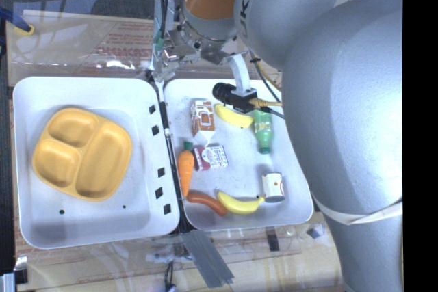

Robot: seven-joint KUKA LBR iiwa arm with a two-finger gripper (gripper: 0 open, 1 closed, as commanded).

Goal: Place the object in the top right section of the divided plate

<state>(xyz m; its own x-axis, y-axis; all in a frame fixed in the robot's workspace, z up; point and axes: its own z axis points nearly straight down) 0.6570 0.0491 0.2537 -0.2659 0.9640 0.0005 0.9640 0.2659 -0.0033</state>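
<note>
Gripper (161, 58): above the bins' far edge; cannot tell its grip.
Divided plate (82, 152): left bin, well apart from gripper.

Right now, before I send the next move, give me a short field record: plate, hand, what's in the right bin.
plate: yellow divided plate in the left bin, nothing in its sections
hand: hand over the far end of the divider between the bins, holding nothing I can see
right bin contents: carrot, two bananas, green bottle, small carton, packet, sausage, white cup
task state: nothing placed in the plate yet
</note>
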